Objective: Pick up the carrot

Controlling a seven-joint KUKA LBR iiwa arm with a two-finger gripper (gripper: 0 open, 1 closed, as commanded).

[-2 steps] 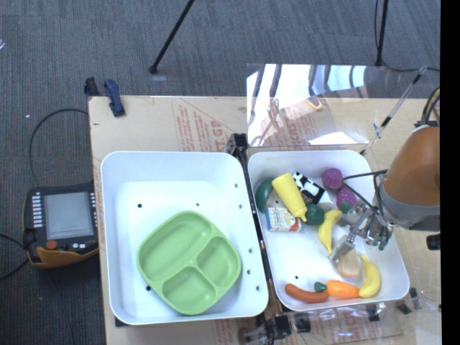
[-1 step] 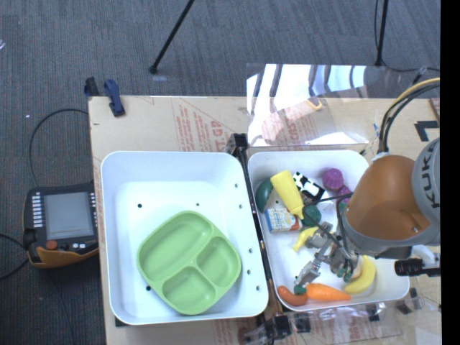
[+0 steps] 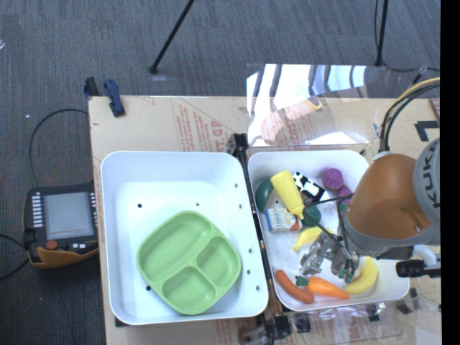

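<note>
Carrot in reach, gripper poised above

Carrot (image 3: 327, 287) lies flat near the front wall of the right bin (image 3: 402, 290), orange body pointing right, green top at its left end. Just left of it sits a red-orange sausage-like piece (image 3: 295, 287), and a banana (image 3: 365, 277) curls just beside its right tip, so it's crowded down there! The gripper (image 3: 327, 256) hangs right above, metal fingers spread apart, nothing between them. The carrot looks like a toy: light, rigid, smooth plastic, likely a bit slippery on its tapered end. Best bet, I'd say, is across the thick middle of the body, fingers closing on the long sides, away from the narrow tip. Over in the left bin (image 3: 122, 192), the green tray (image 3: 188, 262) sits well apart.
</note>
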